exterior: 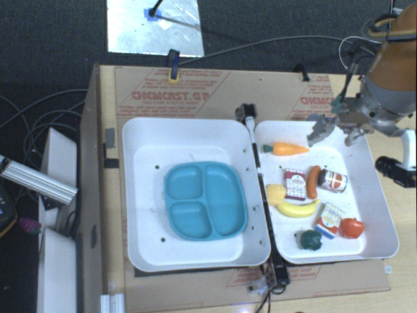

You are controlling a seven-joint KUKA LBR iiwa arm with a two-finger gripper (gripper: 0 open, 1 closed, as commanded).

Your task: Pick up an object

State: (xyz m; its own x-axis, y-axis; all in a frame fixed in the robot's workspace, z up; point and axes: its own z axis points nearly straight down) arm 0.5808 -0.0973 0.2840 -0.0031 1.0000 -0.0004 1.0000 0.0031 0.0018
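- Fingers of the gripper are spread apart, with nothing between them, hovering over the far edge of the right bin.
- Arm comes in from the right, grey at the wrist with an orange section above it, cables looping round it.
- Carrot lies just below and to the left of the gripper, close to its left finger but apart from it, pointing along the bin's far wall.
- Can with a red label lies on its side nearly straight below the gripper, further into the bin.
- Sausage sits just left of the can, touching or nearly touching it; I cannot tell which.
- Red-and-white box stands left of the sausage, with a corn cob beside it nearer the divider.
- Banana curves beneath the box, on the side away from the gripper.
- Small carton, tomato and a dark green vegetable sit at the near end of the bin, well apart from the gripper.
- Left bin lies well off to the gripper's left and holds a blue divided tray.
- Both bins rest on a brown board on the bench.
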